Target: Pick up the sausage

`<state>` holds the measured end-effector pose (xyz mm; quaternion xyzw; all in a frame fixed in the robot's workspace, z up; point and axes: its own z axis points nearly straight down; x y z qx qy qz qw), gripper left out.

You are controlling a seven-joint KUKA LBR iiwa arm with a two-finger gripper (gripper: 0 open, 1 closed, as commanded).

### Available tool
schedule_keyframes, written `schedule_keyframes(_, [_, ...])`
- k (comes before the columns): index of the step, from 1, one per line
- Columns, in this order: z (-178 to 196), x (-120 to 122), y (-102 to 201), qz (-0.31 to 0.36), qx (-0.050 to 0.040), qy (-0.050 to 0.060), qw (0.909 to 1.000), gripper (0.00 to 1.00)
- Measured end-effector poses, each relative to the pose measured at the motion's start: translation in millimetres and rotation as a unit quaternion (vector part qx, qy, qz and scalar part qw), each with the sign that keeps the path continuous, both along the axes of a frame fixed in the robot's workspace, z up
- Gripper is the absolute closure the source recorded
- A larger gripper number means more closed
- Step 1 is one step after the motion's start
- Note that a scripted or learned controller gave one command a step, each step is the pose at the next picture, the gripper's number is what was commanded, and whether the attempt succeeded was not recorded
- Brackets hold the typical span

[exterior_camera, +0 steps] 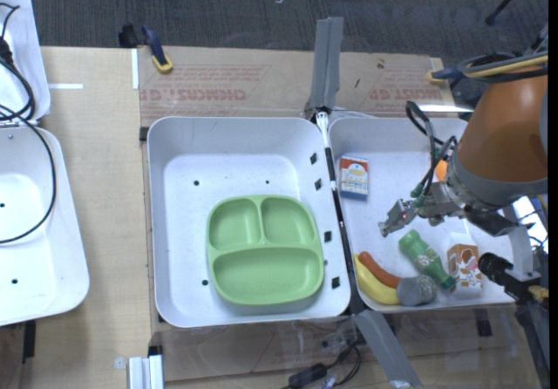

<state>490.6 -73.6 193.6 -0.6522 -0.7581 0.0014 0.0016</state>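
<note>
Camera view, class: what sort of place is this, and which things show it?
Probably a robotics lab bench for pick-and-place trials: a robot arm reaching over white bins, with toy food such as a sausage and banana.

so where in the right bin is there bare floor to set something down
Bare floor lies between the small box and the sausage, and along the right bin back wall. The front is crowded: sausage, banana, grey ball, green bottle, carton, with the gripper above.

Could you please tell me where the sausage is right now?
The sausage lies near the right bin's front-left corner, resting against the banana, left of the green bottle.
</note>
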Motion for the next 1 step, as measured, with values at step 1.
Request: schedule_keyframes(1, [-3.1, -13.2, 31.0, -0.001, 0.0, 0.0, 1.0, 0.0])
